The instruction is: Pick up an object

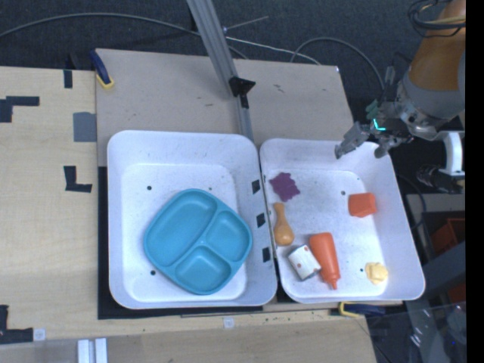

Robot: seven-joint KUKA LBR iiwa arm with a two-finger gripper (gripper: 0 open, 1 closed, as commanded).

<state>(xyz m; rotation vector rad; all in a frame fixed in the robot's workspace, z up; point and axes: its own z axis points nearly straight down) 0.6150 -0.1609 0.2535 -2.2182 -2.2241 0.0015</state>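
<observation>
- On your left sits the left bin (121,203). A blue tray (198,240) with three parts lies flat in it.
- Next comes the right bin (401,274). This is where the little things to pick up are.
- Near the wall between the bins lies a purple piece (283,185). Just below it is a tan bottle-shaped toy (282,226).
- Lower down, a small white block (303,263) touches an orange carrot (326,257).
- An orange block (362,204) sits by itself near the bin's right side. A small yellow toy (376,272) is in the near right corner.
- The gripper (366,139) hangs over the far right corner of the right bin. Its two fingers are apart, with nothing between them.
- I think you are at the start: the reach. Nothing is picked up yet.
- The orange block looks like the nearest easy pick, since nothing crowds it. Next you would need to move over it, go down with a finger on each side, then squeeze and lift.
</observation>
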